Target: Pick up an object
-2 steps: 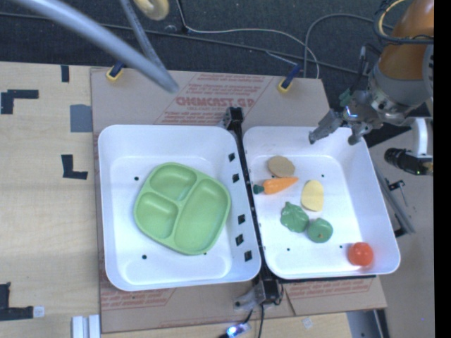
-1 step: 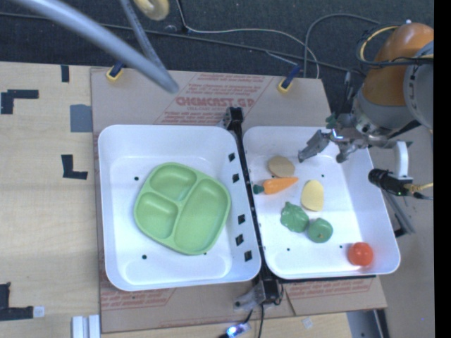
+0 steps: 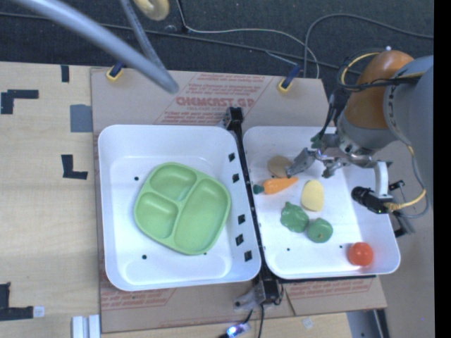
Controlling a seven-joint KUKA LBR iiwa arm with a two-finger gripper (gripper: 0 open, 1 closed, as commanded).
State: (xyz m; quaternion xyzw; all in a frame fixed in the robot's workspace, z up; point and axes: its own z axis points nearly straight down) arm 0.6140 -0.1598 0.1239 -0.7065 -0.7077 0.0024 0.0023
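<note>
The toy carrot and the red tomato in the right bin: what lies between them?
In the camera view, between the carrot and the tomato lie two green vegetables and, beside that stretch, a yellow piece.

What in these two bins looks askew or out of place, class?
The green plate lies turned at a slant in the left bin, its edges not square with the walls. The toy foods in the right bin lie loosely scattered. Nothing looks spilled or broken.

You can't tell the gripper (image 3: 318, 158) finger state, too small and dark. Tan obj (image 3: 279, 165) at right bin's upper left is partly covered by it. Arm (image 3: 416, 104) is cut off at frame's right edge.
</note>
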